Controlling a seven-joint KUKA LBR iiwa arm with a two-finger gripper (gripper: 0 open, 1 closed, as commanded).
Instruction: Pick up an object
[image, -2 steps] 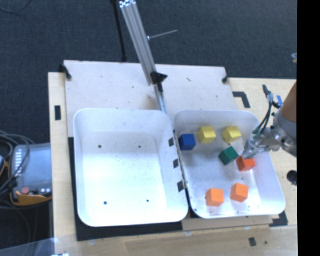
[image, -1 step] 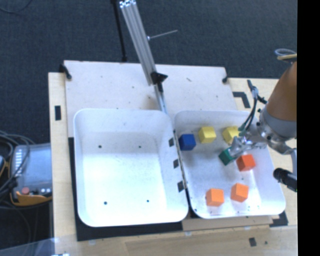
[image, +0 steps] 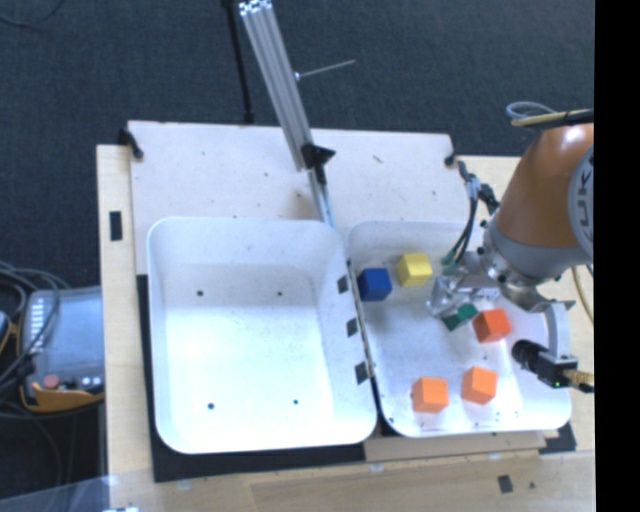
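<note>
a pale bench carries two white bins; in the right bin (image: 400, 425) the gripper (image: 455, 300) hangs just above a green block (image: 461, 318) (fingers' spread: cannot tell), red block (image: 492, 325) just beside it. approach step, seemingly; next, a clean close on it.

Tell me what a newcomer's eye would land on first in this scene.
First, the orange-banded arm reaching in from the right, its claw low over the right bin beside a small green piece. Next, the bright cubes scattered in that bin: a blue cube and a yellow cube near the divider, and three orange cubes toward the near edge. The left bin sits alongside.
</note>
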